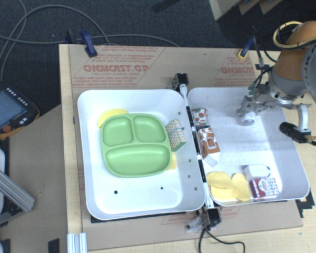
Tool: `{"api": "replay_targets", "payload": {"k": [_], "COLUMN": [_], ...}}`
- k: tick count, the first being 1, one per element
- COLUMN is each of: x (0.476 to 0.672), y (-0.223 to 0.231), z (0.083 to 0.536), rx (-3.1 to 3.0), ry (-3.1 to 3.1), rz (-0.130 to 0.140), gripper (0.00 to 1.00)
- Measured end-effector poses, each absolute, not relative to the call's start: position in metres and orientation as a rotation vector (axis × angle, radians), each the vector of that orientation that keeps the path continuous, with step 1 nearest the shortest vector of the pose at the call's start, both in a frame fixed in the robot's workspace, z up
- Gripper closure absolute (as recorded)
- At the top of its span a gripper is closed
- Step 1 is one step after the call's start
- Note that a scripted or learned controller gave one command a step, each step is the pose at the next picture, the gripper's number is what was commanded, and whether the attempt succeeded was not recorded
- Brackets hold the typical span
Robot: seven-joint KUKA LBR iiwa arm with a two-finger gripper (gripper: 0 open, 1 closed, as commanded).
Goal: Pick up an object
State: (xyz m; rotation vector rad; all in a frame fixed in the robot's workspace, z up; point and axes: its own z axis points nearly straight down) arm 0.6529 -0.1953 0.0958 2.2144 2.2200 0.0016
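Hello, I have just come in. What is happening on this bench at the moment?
A grey robot arm reaches in from the right, and its gripper is low over the far part of the right bin, with nothing seen between its fingers. Nearer in that bin lie two brown packets, yellow pieces and a red and white carton. The left bin holds a green divided plate and a small patterned packet.
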Motion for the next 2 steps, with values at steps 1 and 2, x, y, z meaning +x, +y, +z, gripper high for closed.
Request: {"api": "replay_targets", "payload": {"k": [1, 2], "x": [0.665, 0.649], "y": [-0.138, -0.069], "z": [0.104, 0.185], "rx": [2.224, 2.219], "ry": [2.226, 2.222], "rz": [-0.005, 0.004], "gripper": [1.00, 1.00]}}
